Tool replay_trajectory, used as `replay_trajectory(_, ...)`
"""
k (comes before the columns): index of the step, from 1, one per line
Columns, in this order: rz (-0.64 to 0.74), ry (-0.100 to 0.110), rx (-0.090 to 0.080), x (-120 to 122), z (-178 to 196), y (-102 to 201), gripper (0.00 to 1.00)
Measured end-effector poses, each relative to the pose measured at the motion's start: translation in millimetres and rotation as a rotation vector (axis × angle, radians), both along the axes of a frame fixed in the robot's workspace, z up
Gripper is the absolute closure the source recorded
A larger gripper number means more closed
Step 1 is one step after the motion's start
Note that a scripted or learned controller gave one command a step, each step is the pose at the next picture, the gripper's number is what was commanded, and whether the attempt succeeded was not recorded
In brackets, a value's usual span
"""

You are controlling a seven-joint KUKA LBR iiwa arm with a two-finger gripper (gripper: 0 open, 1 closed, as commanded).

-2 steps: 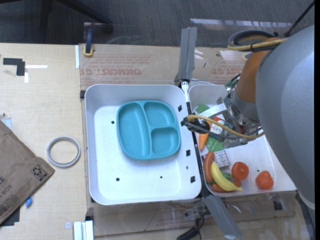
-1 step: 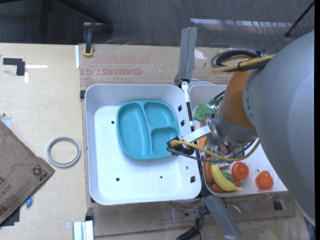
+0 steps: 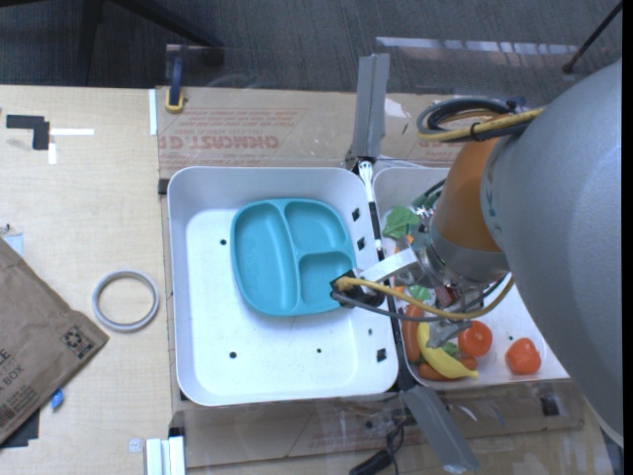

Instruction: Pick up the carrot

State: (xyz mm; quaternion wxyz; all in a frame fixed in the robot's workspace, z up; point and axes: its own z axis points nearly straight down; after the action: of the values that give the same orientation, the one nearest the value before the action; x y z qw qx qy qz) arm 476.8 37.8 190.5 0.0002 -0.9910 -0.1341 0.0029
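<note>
The carrot [image 3: 409, 341] is a slim orange piece lying along the left wall of the right bin [image 3: 550, 369], partly covered by a yellow banana [image 3: 442, 360]. My gripper [image 3: 436, 298] hangs low over the left part of that bin, just above and behind the carrot. The arm's orange band and grey wrist hide most of it. A black and yellow cable [image 3: 358, 291] loops out from the wrist over the divider between the bins.
The left bin [image 3: 198, 295] holds a teal divided plate [image 3: 294, 254]. Two red tomatoes [image 3: 475, 338] [image 3: 522, 355] lie at the right bin's front, and a green leafy piece [image 3: 400, 222] lies at its back left. A tape ring [image 3: 126, 299] rests on the bench at the left.
</note>
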Motion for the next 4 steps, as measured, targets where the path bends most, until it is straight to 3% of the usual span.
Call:
replay_trajectory(1,-0.07,-0.002,0.0,0.5,0.2,-60.2,0.0)
replay_trajectory(2,-0.07,-0.002,0.0,0.5,0.2,-60.2,0.0)
replay_trajectory(3,0.222,-0.001,0.002,27.8,-81.1,-168.0,0.0)
replay_trajectory(4,0.517,-0.003,0.002,95.7,-99.7,-154.1,0.0)
